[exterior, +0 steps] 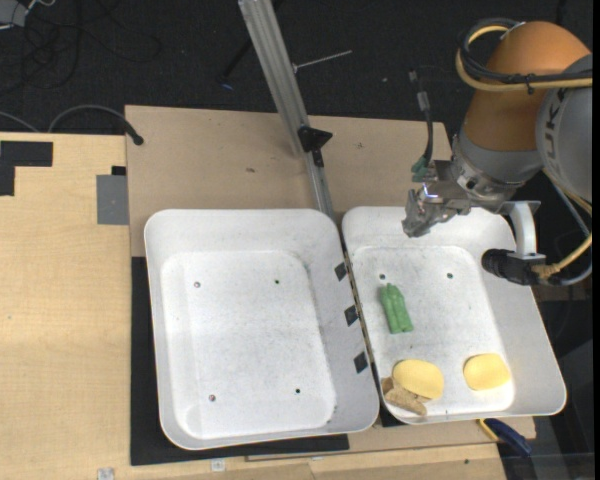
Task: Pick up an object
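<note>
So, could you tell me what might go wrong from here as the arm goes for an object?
1. The gripper hangs over the right bin's far rim, apart from every object, so a descent here would likely grasp nothing.
2. The yellow piece touches a tan scrap near the bin's front wall; a grasp there could catch both or hit the wall.
3. The green block lies close to the divider side, leaving little finger room.

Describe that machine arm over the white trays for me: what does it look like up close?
The arm is a thick, rounded body, grey with a broad orange band above the wrist. A yellowish cable loops around its top, and a black cable runs down its side to a black plug. At the end sits a small metal gripper, silvery grey, with a thin black rod sticking up beside it.
</note>
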